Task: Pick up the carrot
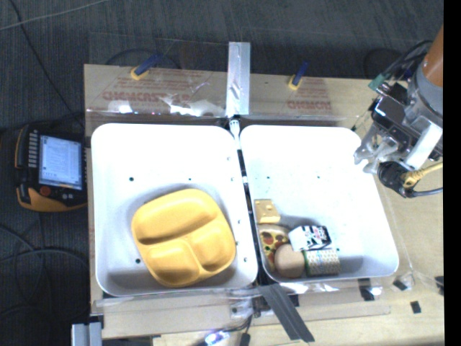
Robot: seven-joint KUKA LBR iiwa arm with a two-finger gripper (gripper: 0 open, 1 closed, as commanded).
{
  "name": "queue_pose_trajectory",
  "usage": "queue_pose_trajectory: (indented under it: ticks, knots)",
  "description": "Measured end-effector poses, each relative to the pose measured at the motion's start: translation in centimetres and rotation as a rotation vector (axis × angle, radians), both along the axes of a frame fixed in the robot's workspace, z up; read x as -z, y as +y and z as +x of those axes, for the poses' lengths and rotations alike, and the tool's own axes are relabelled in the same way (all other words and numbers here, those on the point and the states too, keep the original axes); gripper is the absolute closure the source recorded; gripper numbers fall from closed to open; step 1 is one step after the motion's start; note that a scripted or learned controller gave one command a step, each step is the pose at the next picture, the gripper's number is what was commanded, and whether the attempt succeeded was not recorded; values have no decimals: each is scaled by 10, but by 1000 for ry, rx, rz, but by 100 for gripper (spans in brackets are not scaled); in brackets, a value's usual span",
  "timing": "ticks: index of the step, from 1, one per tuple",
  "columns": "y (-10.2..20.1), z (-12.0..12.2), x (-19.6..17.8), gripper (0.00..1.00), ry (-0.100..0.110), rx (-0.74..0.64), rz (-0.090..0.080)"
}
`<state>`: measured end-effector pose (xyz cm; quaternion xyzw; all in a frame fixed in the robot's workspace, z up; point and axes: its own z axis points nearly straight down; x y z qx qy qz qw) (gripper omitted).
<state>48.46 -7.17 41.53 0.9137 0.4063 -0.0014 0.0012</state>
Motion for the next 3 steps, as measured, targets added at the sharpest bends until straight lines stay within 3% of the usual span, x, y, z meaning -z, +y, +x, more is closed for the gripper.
queue_pose_trajectory:
  ticks: [1, 2, 3]
  knots:
    - [8, 47, -18, 100, 1, -82, 0]
    - [12, 61, -18, 100, 2, 155, 0]
    - [12, 61, -26, 100, 6, 153, -3]
